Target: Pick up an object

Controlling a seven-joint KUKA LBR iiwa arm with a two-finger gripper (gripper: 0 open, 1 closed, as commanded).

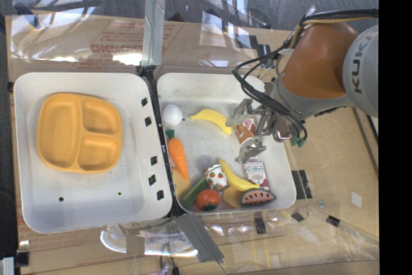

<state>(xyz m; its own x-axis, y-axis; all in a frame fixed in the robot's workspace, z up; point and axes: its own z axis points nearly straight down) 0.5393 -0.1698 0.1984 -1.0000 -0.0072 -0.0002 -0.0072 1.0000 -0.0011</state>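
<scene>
The silver two-finger gripper is sitting apart around, maybe, the small brown packet at three o'clock; squeezing gently is best.

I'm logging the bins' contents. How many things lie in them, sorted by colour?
Yellow: 3, the divided plate and two bananas
White: 1, the egg
Orange: 1, the carrot
Mixed colours or unclear: 6
Total: 11
</scene>
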